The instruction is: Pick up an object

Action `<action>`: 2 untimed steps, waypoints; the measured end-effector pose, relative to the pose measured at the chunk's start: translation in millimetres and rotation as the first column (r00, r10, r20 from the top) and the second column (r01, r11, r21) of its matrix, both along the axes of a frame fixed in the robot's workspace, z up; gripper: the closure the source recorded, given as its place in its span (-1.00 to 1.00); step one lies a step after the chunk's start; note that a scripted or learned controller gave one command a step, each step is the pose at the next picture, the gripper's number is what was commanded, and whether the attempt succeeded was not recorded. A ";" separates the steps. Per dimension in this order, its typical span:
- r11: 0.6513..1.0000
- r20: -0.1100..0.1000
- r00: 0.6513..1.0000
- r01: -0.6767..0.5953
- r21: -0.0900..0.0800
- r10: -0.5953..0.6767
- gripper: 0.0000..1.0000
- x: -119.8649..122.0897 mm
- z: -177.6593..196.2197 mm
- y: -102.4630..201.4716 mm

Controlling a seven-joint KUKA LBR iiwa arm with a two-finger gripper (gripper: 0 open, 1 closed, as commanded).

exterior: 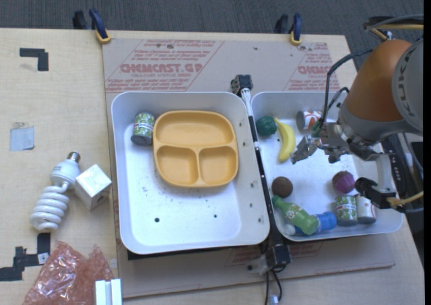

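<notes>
Brown board (168, 61) under both bins reads "CHEMCAST"; gripper (304, 151) jaws' state beside banana (286, 139) unclear.

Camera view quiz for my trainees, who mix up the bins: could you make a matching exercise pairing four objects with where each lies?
Objects:
1. yellow banana
2. orange divided plastic tray
3. white spiral light bulb
4. small green-labelled can

Places:
A. bench, left of both bins
B. left bin, beside the tray's left edge
C. right bin
D. middle of left bin

Pairs: 1-C, 2-D, 3-A, 4-B
</notes>
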State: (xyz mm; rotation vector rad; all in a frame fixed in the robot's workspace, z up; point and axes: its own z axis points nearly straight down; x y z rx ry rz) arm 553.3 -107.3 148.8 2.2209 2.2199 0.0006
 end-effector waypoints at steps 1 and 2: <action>1.000 0.000 1.000 -0.003 -0.001 0.003 -1.00 105.7 -51.4 -49.8; 1.000 -0.001 1.000 0.000 0.000 0.000 -1.00 55.7 -56.2 -59.0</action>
